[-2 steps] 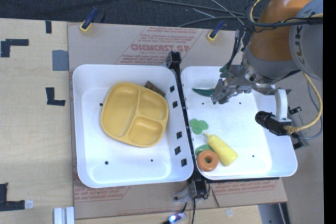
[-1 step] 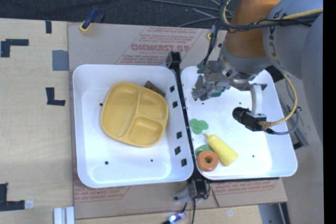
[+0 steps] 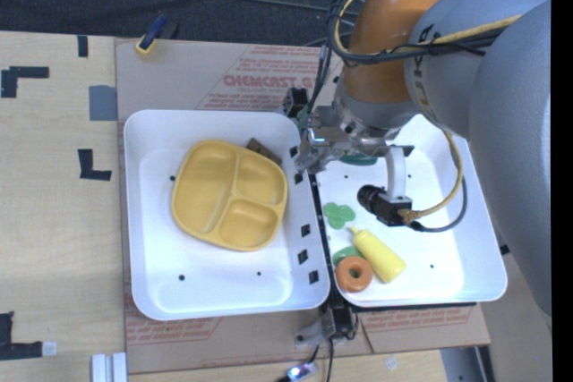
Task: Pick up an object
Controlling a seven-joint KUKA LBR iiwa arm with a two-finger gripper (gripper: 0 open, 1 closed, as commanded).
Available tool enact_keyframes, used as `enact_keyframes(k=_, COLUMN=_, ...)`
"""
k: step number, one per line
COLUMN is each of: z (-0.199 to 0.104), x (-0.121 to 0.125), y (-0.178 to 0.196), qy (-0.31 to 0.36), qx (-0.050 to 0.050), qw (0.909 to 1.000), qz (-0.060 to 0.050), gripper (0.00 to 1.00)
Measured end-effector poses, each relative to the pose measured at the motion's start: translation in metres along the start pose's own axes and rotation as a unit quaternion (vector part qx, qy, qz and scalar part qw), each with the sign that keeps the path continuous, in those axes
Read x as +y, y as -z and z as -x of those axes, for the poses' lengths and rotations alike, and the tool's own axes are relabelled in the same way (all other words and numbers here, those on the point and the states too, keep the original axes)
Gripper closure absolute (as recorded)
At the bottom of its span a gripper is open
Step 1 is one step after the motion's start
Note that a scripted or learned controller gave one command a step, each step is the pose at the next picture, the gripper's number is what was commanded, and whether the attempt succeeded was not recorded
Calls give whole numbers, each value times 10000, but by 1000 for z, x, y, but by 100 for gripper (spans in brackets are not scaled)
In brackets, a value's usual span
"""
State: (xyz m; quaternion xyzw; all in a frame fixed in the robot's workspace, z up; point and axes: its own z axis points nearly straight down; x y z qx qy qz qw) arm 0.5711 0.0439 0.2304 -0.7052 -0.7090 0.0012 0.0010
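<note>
**benchwatcher:** So where's this pick at? Arm [image 3: 394, 40] is hanging low over the right bin [image 3: 474, 282], near its top-left corner by the divider. Gripper [image 3: 313, 143] is somewhere under the wrist there, but the orange band and cables sit right on top of it.

**pnp_dave:** Yeah, can't tell if the pincer's wide or pinched from this angle, too much clutter. I don't see anything between the fingers, so I'd call it nothing lifted yet.

**benchwatcher:** What's up for grabs?

**pnp_dave:** Right bin: a yellow bottle [image 3: 379, 253] lying on its side, an orange ring [image 3: 355, 274] touching its lower end, a green piece [image 3: 338, 214] just above those, plus something teal [image 3: 361, 160] peeking out under the wrist. Left bin [image 3: 143, 192] has the yellow tray [image 3: 230, 193] with a dark bit [image 3: 258, 147] poking out behind its top edge.

**benchwatcher:** So basically step one?

**pnp_dave:** My guess, yeah. It's down near the teal thing, all objects lie in the bins, the grab and the lift are both left to do.
</note>
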Motion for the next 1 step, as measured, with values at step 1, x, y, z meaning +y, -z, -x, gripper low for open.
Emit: enact_keyframes(k=1, z=-57, x=11, y=-1, qy=9, qx=5, qw=10000, qz=9, gripper=100)
